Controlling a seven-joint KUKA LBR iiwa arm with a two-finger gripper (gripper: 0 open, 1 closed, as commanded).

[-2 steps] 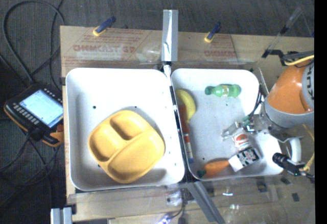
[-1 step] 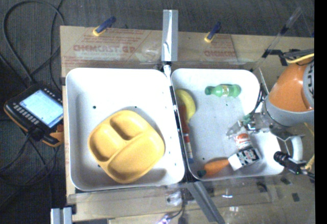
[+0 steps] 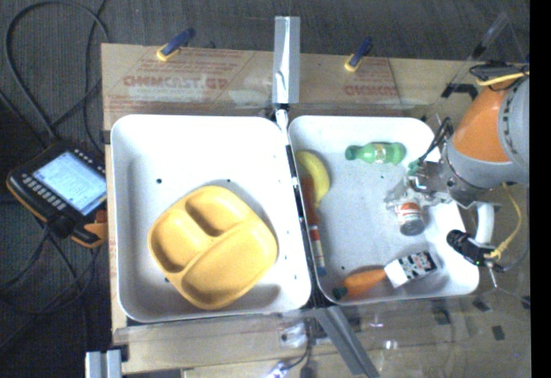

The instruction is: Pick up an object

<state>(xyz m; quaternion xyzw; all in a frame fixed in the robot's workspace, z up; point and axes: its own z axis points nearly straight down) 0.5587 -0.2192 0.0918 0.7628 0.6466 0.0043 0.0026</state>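
Jar (image 3: 411, 217): small, clear-looking with a red band, lying in the right bin (image 3: 362, 264) directly under and just toward the near side of the gripper (image 3: 419, 182); judged the likeliest pick target because nothing else sits so close. Gripper is over the right part of that bin, arm (image 3: 491, 139) reaching in from the right with its orange band above the wrist. Finger state: cannot tell, metal parts and cables blur together at the tip. Jar appears tipped on its side, though its long axis is too small to read; nothing is visibly between fingers, so no grasp claimed. Coming move, as a judgement: short descent with slight shift toward the near rim to centre on the jar. Outward from the gripper: green bottle (image 3: 375, 152) to the left and farther back, lying with long axis across the bin; banana (image 3: 313, 175) farther left against the divider; small box (image 3: 411, 267) nearer the front rim; carrot (image 3: 365, 281) left of the box. Well to the left, the other bin (image 3: 138, 152) holds a yellow tray (image 3: 213, 245). Risk: jar is round and may roll.
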